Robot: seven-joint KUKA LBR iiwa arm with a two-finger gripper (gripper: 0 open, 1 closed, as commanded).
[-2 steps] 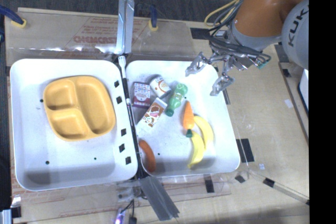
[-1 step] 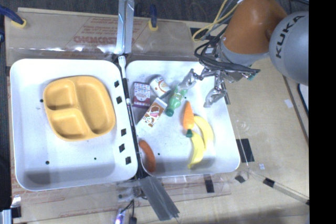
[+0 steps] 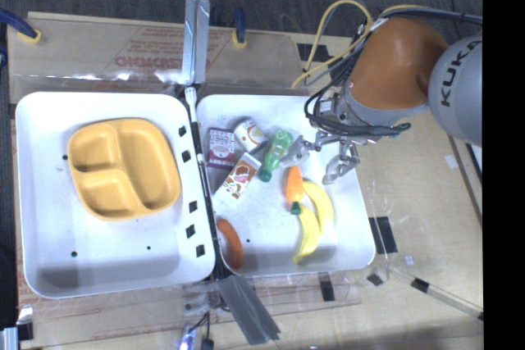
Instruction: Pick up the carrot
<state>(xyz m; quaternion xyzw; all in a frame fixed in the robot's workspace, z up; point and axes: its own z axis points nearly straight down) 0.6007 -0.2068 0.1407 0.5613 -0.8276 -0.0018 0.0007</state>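
Camera view, looking down on both bins: you have not picked anything up yet. The carrot [image 3: 293, 186] lies on the floor of the right bin [image 3: 361, 246], orange body with a small green stub at its lower end, pointing roughly up and down in the picture. It touches the banana [image 3: 314, 219] along its right side, and the green bottle [image 3: 275, 154] lies just beside its upper left. The claw [image 3: 326, 159] hangs over the same bin, above and to the right of the carrot, near it but apart. You can see two metal fingers [image 3: 336, 168] spread, one toward the bottle cap and one toward the bin's right wall, with nothing between them, so read the claw as open and empty. By my judgement the approach is partly made and all the rest is left: line up over the carrot, come down, close, lift. Expect the banana to get in the way, since one finger must land between it and the carrot, where no gap shows. Other things in the right bin: a small can [image 3: 248, 133], a dark red packet [image 3: 221, 147], a flat snack pack [image 3: 236, 178], and a brown-orange piece [image 3: 230, 243] at the bin's lower left edge. The left bin [image 3: 41, 258] holds a yellow divided plate [image 3: 123, 168], well apart from the work.
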